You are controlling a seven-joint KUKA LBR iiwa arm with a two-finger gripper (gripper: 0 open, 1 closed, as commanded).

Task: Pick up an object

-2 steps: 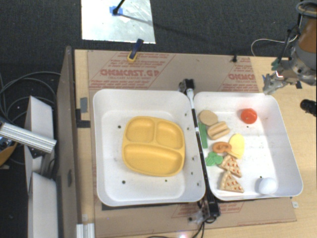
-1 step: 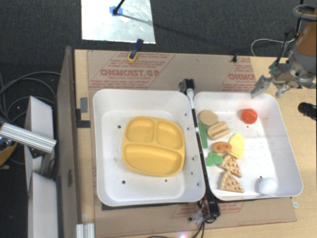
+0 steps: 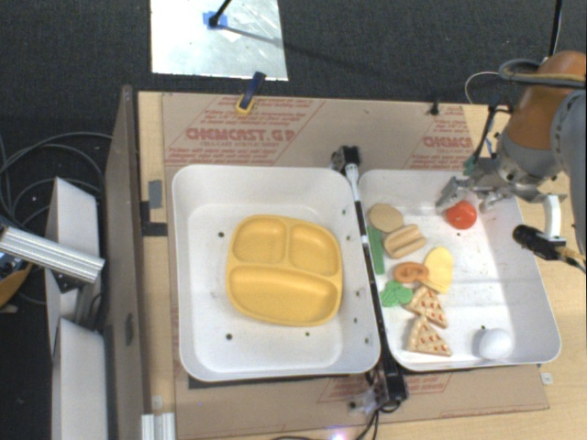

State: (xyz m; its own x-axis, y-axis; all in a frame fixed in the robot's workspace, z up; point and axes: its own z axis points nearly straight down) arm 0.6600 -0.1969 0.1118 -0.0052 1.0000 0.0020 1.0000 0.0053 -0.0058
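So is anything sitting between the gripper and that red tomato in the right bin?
Nothing visible. The gripper hangs just above the red tomato at the far side of the right bin; the hot dog and other food lie off toward the divider.

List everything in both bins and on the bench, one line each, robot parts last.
bins: 2, white, side by side on the bench
sectioned plate: 1, yellow, left bin
tomato: 1, red, right bin, under the end effector
hot dog: 1, tan, right bin
cookie: 1, beige, right bin
pizza slices: 2, right bin
egg: 1, white, right bin's near corner
arm: 1, grey and orange, right
end effector: 1, above the tomato
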